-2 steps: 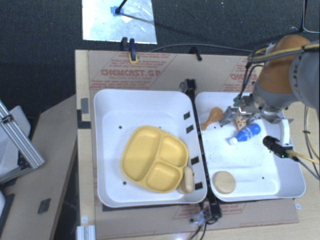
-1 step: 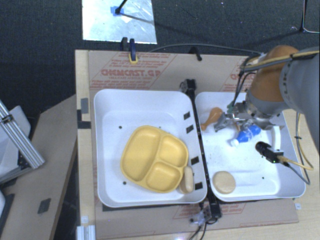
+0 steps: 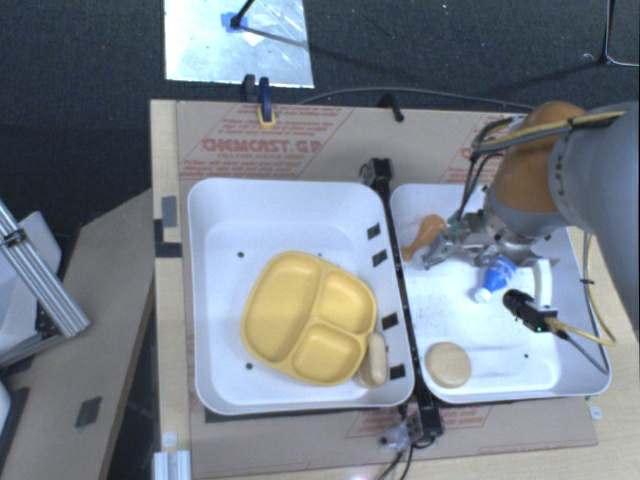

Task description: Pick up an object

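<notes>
Camera view: your gripper [image 3: 452, 243] sits low in the right bin [image 3: 570, 373]. You cannot tell how its fingers stand. An orange-tan piece [image 3: 425, 234] lies just left of them, a blue-capped white bottle [image 3: 493, 277] just right, and a tan round disc [image 3: 448, 364] nearer the front.

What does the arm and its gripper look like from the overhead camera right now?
The arm is a bulky rounded grey body with an orange band above the wrist. Thin cables loop over the band. The gripper is small, grey and metallic.
</notes>
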`<state>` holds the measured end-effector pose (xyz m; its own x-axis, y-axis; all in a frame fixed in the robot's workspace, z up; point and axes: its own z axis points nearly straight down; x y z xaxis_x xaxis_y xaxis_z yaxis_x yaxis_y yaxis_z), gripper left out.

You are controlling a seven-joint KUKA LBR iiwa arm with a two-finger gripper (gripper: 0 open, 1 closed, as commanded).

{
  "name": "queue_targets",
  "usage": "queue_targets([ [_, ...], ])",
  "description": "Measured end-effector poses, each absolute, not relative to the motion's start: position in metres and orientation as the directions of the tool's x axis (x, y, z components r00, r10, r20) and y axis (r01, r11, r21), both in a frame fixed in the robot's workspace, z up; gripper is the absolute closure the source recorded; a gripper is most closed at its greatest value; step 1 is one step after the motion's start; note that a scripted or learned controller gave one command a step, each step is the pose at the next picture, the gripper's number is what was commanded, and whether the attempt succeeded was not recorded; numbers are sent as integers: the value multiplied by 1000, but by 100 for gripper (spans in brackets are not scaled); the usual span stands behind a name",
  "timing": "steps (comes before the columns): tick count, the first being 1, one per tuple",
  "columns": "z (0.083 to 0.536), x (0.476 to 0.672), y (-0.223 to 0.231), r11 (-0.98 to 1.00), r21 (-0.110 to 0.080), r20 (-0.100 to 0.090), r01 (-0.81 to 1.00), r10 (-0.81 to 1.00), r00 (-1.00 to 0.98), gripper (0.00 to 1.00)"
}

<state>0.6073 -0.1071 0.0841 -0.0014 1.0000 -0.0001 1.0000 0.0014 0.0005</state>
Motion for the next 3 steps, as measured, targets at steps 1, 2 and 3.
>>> queue_targets([
  [1, 96, 608, -107, 2, 3, 0, 1000, 1000, -2, 100],
  [2, 139, 607, -107, 2, 5, -1, 1000, 1000, -2, 100],
  [3, 200, 616, -103, 5, 9, -1, 1000, 1000, -5, 100],
])
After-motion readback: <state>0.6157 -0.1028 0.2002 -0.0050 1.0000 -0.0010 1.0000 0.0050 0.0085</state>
